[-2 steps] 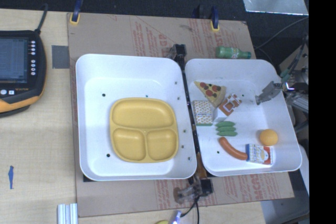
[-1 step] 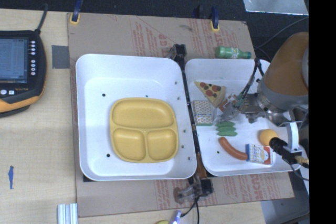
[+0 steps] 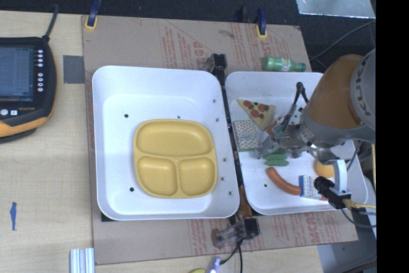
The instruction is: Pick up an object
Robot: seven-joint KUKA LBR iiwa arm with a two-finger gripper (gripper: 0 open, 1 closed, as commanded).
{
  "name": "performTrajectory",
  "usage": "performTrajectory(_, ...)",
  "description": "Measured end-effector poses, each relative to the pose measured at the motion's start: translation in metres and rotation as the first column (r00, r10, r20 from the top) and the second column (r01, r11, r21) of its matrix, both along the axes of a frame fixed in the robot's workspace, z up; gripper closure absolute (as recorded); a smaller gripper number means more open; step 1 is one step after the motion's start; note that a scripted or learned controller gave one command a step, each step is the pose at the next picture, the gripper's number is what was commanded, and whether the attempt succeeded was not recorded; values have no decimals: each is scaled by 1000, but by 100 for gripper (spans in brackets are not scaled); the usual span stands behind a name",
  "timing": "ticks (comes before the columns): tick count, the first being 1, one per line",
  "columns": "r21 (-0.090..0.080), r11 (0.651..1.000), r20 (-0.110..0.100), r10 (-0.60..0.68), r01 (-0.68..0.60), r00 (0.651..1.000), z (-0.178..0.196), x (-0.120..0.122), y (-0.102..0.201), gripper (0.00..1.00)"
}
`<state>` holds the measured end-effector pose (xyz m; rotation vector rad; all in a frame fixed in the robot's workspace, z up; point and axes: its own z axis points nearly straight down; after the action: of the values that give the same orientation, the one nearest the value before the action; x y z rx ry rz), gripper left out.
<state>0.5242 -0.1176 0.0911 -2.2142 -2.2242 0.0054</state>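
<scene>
so, going from the front of the bench back:

front edge: a clamp and some cables [image 3: 235, 233] sit just below where the two bins meet.

right bin [image 3: 255, 201]: toy hot dog [image 3: 283, 181] lies nearest, at an angle. a small blue-and-white packet [image 3: 307, 187] is just right of it, an orange-yellow piece [image 3: 324, 169] behind that.

gripper [image 3: 281, 137]: low over the middle of the right bin, in the clutter. fingers are lost among cables and toys, can't tell if they're spread or pinching anything.

in the way: a green piece [image 3: 276, 158] right under the gripper, a patterned square card [image 3: 245, 135] just left of it, a pizza slice [image 3: 257, 112] behind that.

arm [image 3: 339, 102]: grey and orange bulk covering the right bin's far right part.

left bin [image 3: 108, 137]: yellow divided tray [image 3: 174, 158], flat, well apart from the gripper.

further back: green bottle [image 3: 283, 64] lying outside the right bin on the cardboard [image 3: 160, 48]. blue clamps [image 3: 93, 13] on the far edge.

far left: handheld control pendant [image 3: 24, 87] on the bench.
</scene>
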Motion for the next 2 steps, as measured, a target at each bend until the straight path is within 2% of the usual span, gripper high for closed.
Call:
performTrajectory(1, -1, 1000, -1, 2, -2, 1000, 10, 0, -1, 100)
performTrajectory(2, 1, 1000, 3, 0, 0, 1000, 101, 33, 71, 100)
